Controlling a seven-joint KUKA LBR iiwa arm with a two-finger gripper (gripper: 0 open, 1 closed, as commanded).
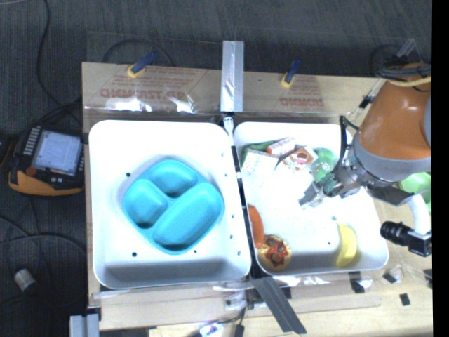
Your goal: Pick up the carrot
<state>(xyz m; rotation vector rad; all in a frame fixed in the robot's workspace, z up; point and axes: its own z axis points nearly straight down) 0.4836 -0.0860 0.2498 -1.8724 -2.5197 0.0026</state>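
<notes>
Against right bin's (379, 262) left wall: carrot (256, 225), lying lengthwise, just above a muffin (273, 251). Well apart, mid-bin: claw (313, 195), nothing gripped, finger spread impossible to tell; reposition required.

One fixed camera looks down at a slant on both bins (98, 188); arm (393, 128) enters right.

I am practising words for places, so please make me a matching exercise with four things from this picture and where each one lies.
Things:
1. blue tray
2. carrot
3. banana
4. gripper

Places:
A. right bin, near its front right corner
B. over the middle of the right bin
C. in the left bin
D. right bin, along its left wall

Pairs: 1-C, 2-D, 3-A, 4-B
</notes>
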